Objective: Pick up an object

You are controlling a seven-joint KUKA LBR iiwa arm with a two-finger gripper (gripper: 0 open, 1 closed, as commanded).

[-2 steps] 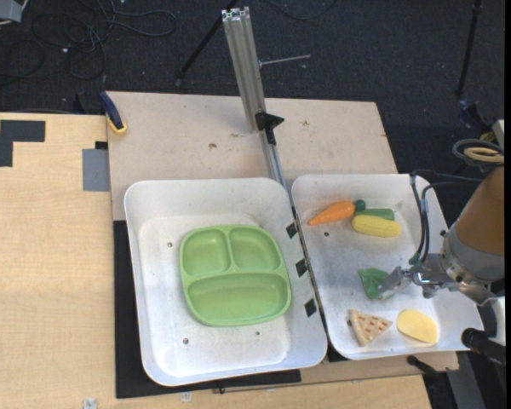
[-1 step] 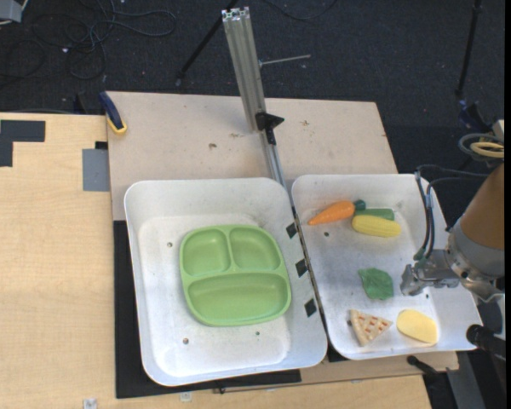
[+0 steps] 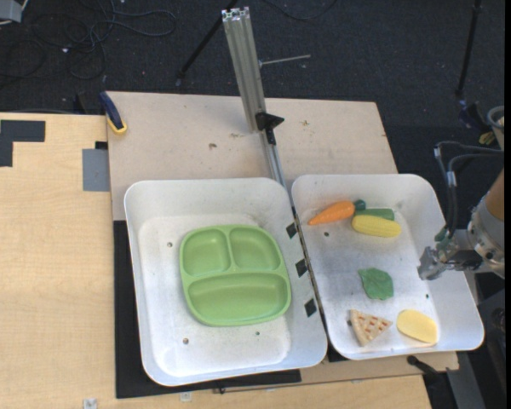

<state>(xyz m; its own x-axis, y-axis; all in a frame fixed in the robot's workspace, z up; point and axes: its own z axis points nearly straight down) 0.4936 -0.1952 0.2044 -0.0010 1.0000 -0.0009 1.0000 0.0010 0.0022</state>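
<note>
Writing: no brand, label or lettering can be read on any of the things.
Table point(image 3: 324, 126): pale board carrying two white bins side by side, with a grey metal post point(image 3: 245, 66) standing at its back.
Left bin point(image 3: 153, 211): holds a green tray point(image 3: 235, 274) with three compartments, lying flat near the middle.
Right bin point(image 3: 426, 203): holds five toy foods, all apart from the arm.
Carrot point(image 3: 332, 213): orange, at the back of the right bin, tip pointing left, just beside the corn.
Corn point(image 3: 376, 225): yellow with a green end, to the right of the carrot.
Green lump point(image 3: 376, 283): near the middle of the right bin, in front of the corn.
Pizza slice point(image 3: 369, 325): tan wedge at the front of the right bin, beside the chip.
Chip point(image 3: 417, 325): yellow oval in the front right corner.
Jaws point(image 3: 434, 262): at the right rim of the right bin, nothing seen between them; whether they stand apart or together cannot be told at this size.
Nearest things to jaws: the green lump lies to their left, and the chip lies in front of them, both near but not touching.
Arm point(image 3: 494, 220): reaches in from the right edge.
</note>
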